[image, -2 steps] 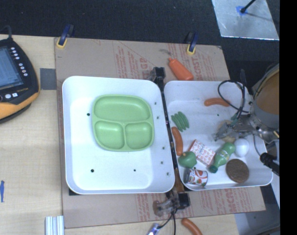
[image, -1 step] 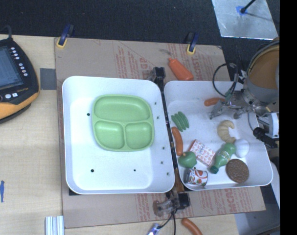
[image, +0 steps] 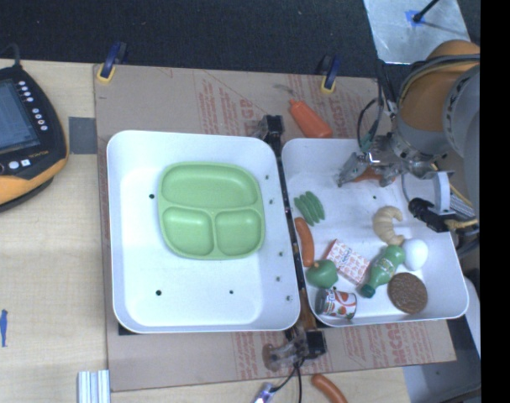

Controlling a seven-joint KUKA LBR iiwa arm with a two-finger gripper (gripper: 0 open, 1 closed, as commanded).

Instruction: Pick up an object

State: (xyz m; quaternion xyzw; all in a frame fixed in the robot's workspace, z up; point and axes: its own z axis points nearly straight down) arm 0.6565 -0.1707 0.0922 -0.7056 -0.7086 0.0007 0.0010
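My gripper (image: 370, 171) hangs low over the far part of the right bin (image: 444, 309), with its fingers (image: 349, 175) spread open. A small orange thing (image: 370, 175) shows between them; I cannot tell whether they touch it. Closer to the front lie a beige croissant (image: 389, 221), a white egg (image: 415, 254), a green bottle (image: 382, 269), a brown cookie (image: 407, 292), a pink-and-white packet (image: 349, 260), a can (image: 336, 303), a green pepper (image: 322, 273), a red sausage (image: 303, 238) and a dark green vegetable (image: 309, 206).
The left bin (image: 137, 292) holds a green divided plate (image: 211, 208). An orange carrot (image: 309, 120) lies on the cardboard behind the bins, and another orange piece (image: 330, 386) in front. A control pendant (image: 19, 141) rests at the far left. Blue clamps (image: 112, 61) hold the cardboard.
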